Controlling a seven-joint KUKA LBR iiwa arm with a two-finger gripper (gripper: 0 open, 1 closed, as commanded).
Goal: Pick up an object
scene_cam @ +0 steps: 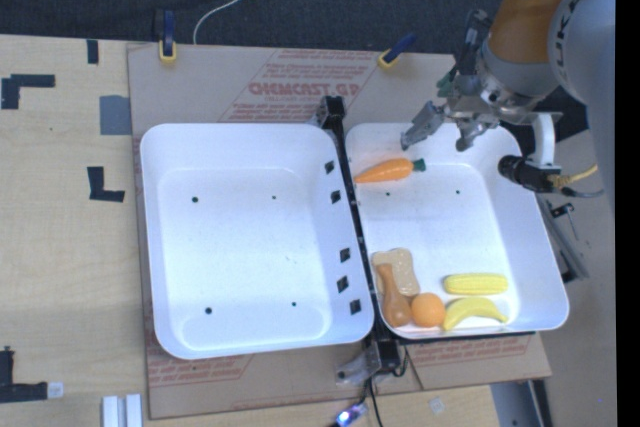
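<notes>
An orange toy carrot (384,171) with a green tip lies at the far left of the right bin (520,215). At that bin's near edge sit a tan bread slice (397,267), a brown sausage-like piece (392,300), a small orange fruit (427,310), a yellow corn cob (475,284) and a yellow banana (474,313). My gripper (444,128) hovers over the bin's far edge, up and to the right of the carrot. Its two fingers are spread apart with nothing between them.
The left bin (160,215) stands beside the right one, with a black divider strip (343,215) between them. Both rest on a cardboard sheet (290,80) held by clamps. A white cable (225,5) runs at the back.
</notes>
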